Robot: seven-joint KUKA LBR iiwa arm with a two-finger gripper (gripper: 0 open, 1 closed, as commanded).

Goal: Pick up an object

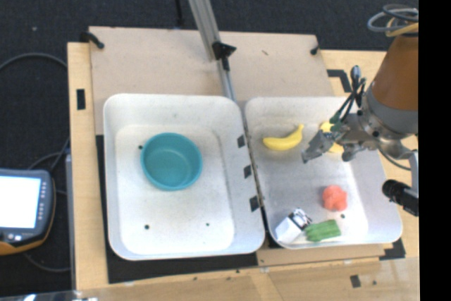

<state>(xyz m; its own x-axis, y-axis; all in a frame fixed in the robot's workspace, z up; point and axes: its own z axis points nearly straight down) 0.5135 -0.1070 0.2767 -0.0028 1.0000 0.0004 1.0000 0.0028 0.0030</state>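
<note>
Four candidates sit in the right bin point(373, 222), and from my console the banana point(283, 140) is the one the coming move hinges on. It lies in the upper part of that bin, near the divider between the two bins, with its long axis running roughly left to right and its right tip curling upward. My gripper point(325, 144) hangs just beside that raised tip, on the banana's right, so the fruit lies to the left of the fingers along its own length, not across them. One dark finger point(313, 149) points down and left toward the bin floor; something small and yellow point(328, 127) shows close against the wrist hardware, but I cannot tell whether it is pinched, nor whether the fingers stand apart or together. My judgement: a short shift left would be needed to straddle the banana's narrow width. The red ball point(335, 197) and the green piece point(323, 230) lie further toward the near edge.
</note>
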